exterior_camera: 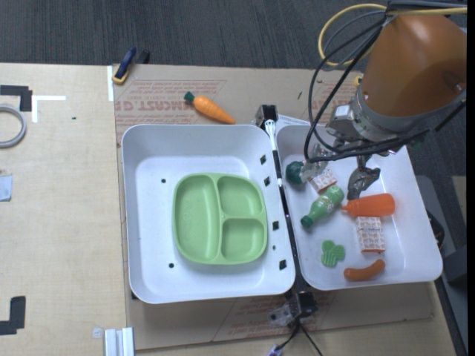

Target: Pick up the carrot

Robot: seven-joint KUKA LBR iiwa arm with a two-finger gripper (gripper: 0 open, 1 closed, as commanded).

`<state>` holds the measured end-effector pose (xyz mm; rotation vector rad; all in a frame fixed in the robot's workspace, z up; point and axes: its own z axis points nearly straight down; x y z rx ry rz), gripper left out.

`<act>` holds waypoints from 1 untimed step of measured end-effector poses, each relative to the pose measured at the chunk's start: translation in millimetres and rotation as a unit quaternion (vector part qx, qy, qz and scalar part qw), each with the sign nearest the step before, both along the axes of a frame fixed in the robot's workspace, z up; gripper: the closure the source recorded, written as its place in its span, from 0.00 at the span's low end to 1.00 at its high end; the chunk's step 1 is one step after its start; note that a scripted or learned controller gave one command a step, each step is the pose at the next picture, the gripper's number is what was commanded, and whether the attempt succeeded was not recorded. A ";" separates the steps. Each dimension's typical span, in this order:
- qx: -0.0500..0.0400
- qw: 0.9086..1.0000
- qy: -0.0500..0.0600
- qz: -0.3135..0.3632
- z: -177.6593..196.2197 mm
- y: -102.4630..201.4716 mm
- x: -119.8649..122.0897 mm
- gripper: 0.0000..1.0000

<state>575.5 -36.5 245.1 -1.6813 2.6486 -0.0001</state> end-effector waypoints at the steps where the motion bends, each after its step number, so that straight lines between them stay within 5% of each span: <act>1: 0.000 0.993 -0.001 0.120 8.6 0.5 -5.6 0.00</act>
